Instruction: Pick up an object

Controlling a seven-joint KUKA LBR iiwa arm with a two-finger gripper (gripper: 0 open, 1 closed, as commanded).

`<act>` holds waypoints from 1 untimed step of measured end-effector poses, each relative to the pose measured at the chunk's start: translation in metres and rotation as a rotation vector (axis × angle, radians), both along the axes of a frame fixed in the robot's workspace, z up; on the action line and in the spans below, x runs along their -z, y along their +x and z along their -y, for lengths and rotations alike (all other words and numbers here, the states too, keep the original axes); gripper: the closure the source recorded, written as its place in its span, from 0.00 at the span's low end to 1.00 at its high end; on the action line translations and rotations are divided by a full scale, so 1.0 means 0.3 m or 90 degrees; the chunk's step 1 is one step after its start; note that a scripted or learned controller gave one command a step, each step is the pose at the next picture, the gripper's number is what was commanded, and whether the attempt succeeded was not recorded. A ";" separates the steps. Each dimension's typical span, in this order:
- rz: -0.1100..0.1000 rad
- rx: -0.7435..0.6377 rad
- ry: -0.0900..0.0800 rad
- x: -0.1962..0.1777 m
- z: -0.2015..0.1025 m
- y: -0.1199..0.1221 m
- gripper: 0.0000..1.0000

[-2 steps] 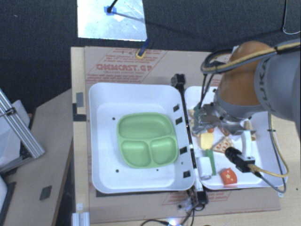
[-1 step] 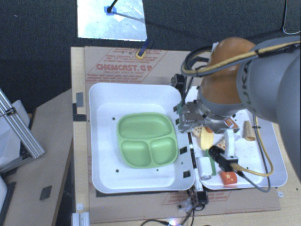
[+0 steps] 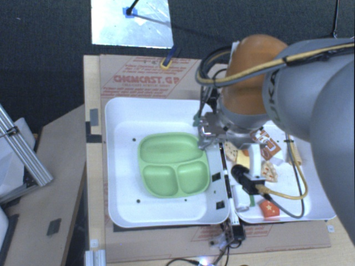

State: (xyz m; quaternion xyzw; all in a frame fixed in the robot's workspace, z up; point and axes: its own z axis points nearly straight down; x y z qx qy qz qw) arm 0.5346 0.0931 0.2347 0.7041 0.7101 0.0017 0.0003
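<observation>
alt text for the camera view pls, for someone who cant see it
A grey robot arm with an orange band reaches from the right over two shallow white bins. The left bin holds a green divided plastic tray; the right bin holds small mixed objects.

I read red print on the cardboard sheet [image 3: 145,77] lying under the white bins: large letters that look like "CHEMCAST G P", with smaller red lines above and below that are too blurred for me to make out. More faint red print runs along the sheet's front edge, unreadable. Small packets [image 3: 270,147] show markings I cannot read.
</observation>
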 end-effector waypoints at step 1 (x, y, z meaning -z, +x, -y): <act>-0.002 0.004 -0.001 0.060 0.000 -0.027 1.00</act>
